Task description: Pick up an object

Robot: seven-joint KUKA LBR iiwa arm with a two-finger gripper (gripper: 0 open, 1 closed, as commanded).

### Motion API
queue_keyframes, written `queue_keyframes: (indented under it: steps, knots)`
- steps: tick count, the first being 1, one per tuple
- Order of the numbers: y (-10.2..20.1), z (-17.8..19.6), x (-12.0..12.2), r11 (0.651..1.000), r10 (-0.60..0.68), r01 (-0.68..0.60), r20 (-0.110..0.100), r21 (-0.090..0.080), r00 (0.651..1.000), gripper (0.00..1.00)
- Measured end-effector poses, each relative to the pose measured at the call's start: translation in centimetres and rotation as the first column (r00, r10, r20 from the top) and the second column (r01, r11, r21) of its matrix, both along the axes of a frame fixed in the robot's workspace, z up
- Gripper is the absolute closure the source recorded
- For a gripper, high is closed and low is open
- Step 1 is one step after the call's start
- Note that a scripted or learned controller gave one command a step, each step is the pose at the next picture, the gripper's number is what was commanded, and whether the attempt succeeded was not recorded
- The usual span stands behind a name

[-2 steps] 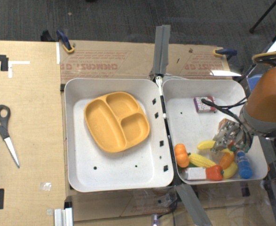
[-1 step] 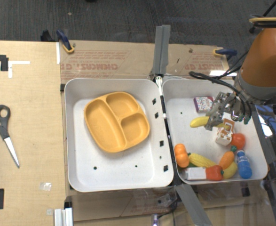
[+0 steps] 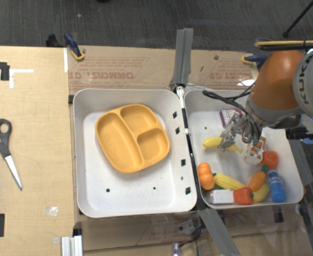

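The hand (image 3: 232, 137) hangs low inside the right bin (image 3: 199, 116), near its middle. Its thin metal fingers point down and to the left. They sit right at the end of a yellow banana (image 3: 214, 142) that lies on the white floor of the bin. The fingers are a blur of grey, so I cannot tell if they are apart, together, or closed on the banana. The arm (image 3: 276, 87) above the hand is big and round, orange and grey, and it comes in from the right.

Just to the right of the hand there is a small white carton (image 3: 254, 152) with some red on it. Next to that is a red-orange ball-shaped toy (image 3: 270, 159). Behind the hand, a purple and white packet (image 3: 229, 116) peeks out.

Along the near side of the bin lie more toys, packed close. There is an orange fruit (image 3: 205, 176), a yellow corn cob (image 3: 229, 182), a white flat box (image 3: 221, 197), a red tomato (image 3: 243, 196), an orange carrot (image 3: 257, 181) and a small blue bottle (image 3: 276, 186).

The left bin (image 3: 87, 185) holds a yellow plate (image 3: 132, 137) with three parts. It lies tilted on the white floor.

Out on the tabletop (image 3: 28, 132), far to the left, is a pair of scissors (image 3: 6, 148) with grey handles.
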State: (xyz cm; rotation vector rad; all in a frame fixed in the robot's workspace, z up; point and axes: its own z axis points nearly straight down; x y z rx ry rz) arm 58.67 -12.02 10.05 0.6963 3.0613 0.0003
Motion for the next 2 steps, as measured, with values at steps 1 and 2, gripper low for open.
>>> queue_keyframes:
  steps: [1,2]
  knots:
    - [0.8,14.3,5.7,0.998,0.059,-0.059,0.0,0.0,0.998,1.0]
    - [6.8,15.3,3.6,1.0,0.003,-0.003,0.0,0.001,1.0,1.0]
